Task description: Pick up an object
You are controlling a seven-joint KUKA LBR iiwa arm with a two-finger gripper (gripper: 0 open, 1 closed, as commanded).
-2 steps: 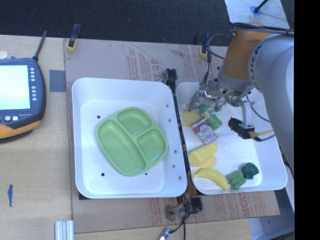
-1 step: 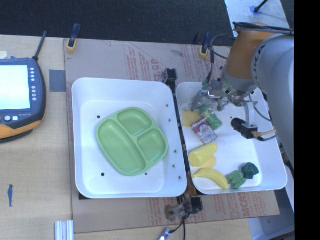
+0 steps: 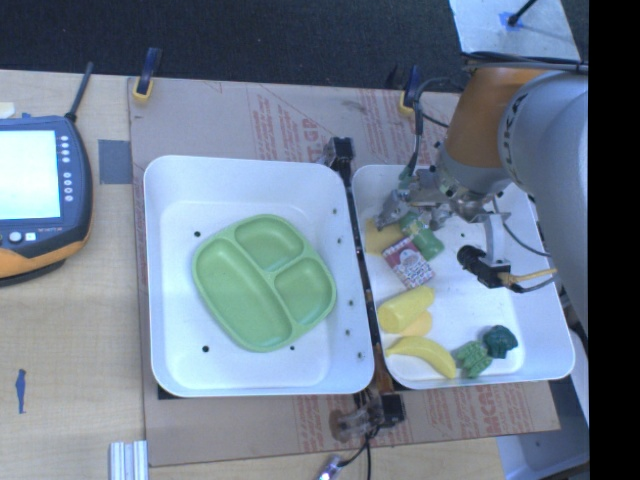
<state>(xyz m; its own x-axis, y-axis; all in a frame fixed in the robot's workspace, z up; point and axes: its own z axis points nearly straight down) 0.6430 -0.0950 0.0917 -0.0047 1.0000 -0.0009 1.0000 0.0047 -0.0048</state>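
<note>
hovering: gripper (image 3: 425, 211) over right bin (image 3: 540, 363) | grip state: cannot tell | nearest: red-white packet (image 3: 407, 263), small, flat

The gripper (image 3: 415, 211) is seen lowered into the right bin (image 3: 545, 363), with a small red-and-white packet (image 3: 407, 262) lying just below the jaws and a green block (image 3: 429, 242) beside it. A yellow cup (image 3: 405, 310), a banana (image 3: 424, 355) and broccoli (image 3: 499, 341) are found farther below. A green divided plate (image 3: 264, 281) is seen in the left bin (image 3: 170, 183), well apart from the jaws.
</note>
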